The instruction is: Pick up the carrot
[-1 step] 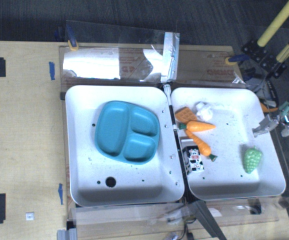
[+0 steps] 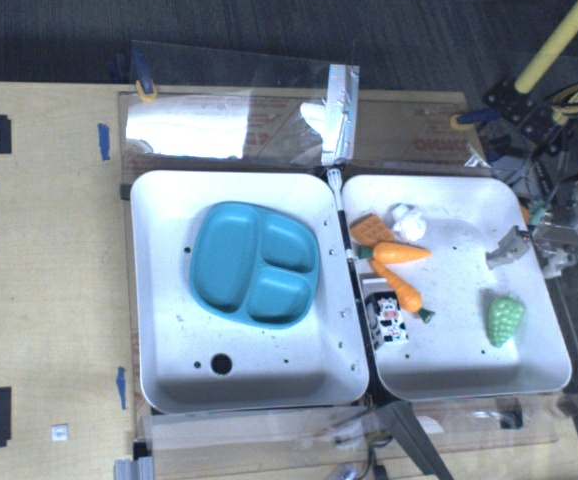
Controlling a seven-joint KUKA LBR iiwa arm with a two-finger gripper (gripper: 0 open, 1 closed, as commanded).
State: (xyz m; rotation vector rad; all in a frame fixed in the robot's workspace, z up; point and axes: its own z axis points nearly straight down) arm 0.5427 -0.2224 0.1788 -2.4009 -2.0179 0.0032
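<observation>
Two orange carrots lie in the right bin (image 2: 449, 373), near its left wall. One carrot (image 2: 403, 253) lies crosswise with its green top to the left. The other carrot (image 2: 397, 286) slants down to the right just below it, and the two touch at their left ends. My gripper (image 2: 514, 247) hangs over the right bin's right rim, well to the right of both carrots, with nothing seen in it.
Beside the carrots are a tan waffle piece (image 2: 368, 229), a white lump (image 2: 407, 222), a black-and-white carton (image 2: 389, 320) and a green grape bunch (image 2: 504, 319). The left bin (image 2: 159, 348) holds a blue divided plate (image 2: 254, 262). Cables crowd the far right.
</observation>
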